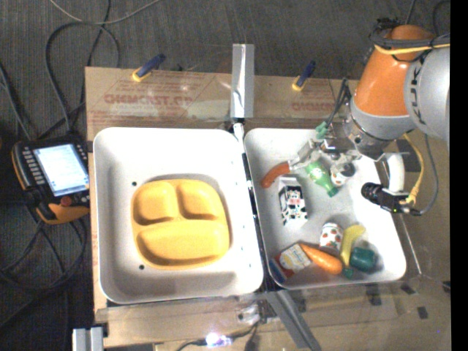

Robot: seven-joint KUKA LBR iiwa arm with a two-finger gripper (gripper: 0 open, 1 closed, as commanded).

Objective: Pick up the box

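Two shallow white bins of smooth moulded plastic with rounded corners sit side by side on a bench backed by printed brown cardboard point(175, 97). The left bin point(110, 167) holds one yellow tray point(180, 221), glossy and soft-edged, divided into three compartments. The right bin point(398, 258) holds the clutter.

The box point(294, 202) is a small white carton with dark printed figures, lying flat near the middle of the right bin, apart from the other items. Just above and to its left lies one orange-red sausage-shaped piece point(276, 173). Up and to its right a green translucent piece point(320, 176) lies right under the gripper.

Along the bin's near edge four or five things crowd together: one small white cup with red spots point(330, 235), one yellow banana-shaped piece point(352, 237), one dark green cup point(363, 258), one orange carrot point(322, 259), smooth and tapered, and one red and white packet point(292, 258) touching the carrot's thick end.

The gripper point(327, 154) hangs over the upper part of the right bin, above and to the right of the box and not touching it; pale metal linkages and cables crowd it, and I cannot tell whether it is wide or narrow. The grey arm's orange band point(385, 68) bulges above it.

Two blue clamps point(148, 66) grip the cardboard's far edge, and one pendant with a lit screen point(55, 168) lies left of the bins
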